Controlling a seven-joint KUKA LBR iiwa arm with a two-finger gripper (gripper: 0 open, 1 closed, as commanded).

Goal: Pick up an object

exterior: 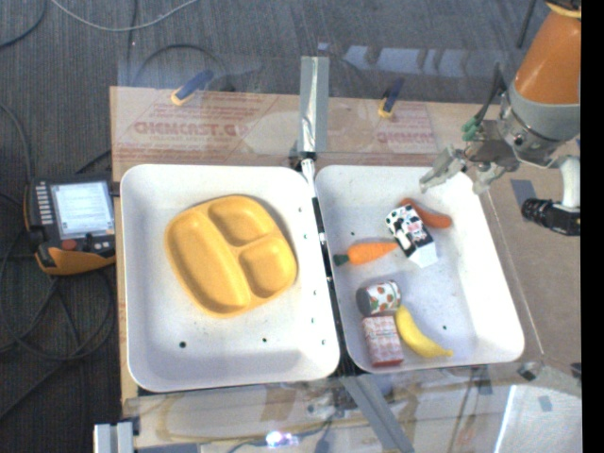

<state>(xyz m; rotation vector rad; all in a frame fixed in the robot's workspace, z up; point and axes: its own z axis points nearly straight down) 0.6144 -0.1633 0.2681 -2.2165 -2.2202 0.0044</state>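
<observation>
My gripper (pixel 462 172) hangs open above the far right corner of the right bin (pixel 495 291), its two fingers spread apart with nothing between them. Inside that bin lie a black-and-white milk carton (pixel 409 230), an orange carrot (pixel 371 252), a second carrot (pixel 432 218) partly behind the carton, a strawberry-printed can (pixel 378 298), a red box (pixel 382 340) and a yellow banana (pixel 420 337). The carton sits closest to the gripper, a short way below and to its left.
The left bin (pixel 151 347) holds a yellow divided plate (pixel 231 252). A metal divider post (pixel 312 102) rises between the bins at the back. A handheld pendant (pixel 71 215) lies off the bench to the left.
</observation>
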